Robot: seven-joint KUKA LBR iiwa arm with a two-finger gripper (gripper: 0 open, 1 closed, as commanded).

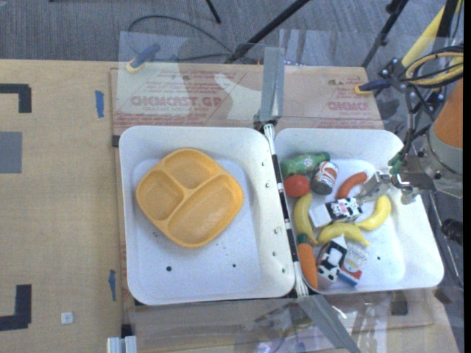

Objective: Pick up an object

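Note:
The right bin (412, 259) holds a heap of toy food: a green bottle (305, 162), a red tomato (296, 186), a small can (324, 177), a red sausage (352, 184), yellow bananas (380, 213), an orange carrot (308, 265) and black-and-white cartons (333, 262). My gripper (374, 185) reaches in from the right and hangs low over the bin, beside the sausage and above the right banana. Its fingers look slightly apart with nothing between them.
The left bin (147, 271) bears an orange three-compartment plate (189, 195). A metal divider (281, 197) separates the bins. Cables and stand legs crowd the far right behind the arm.

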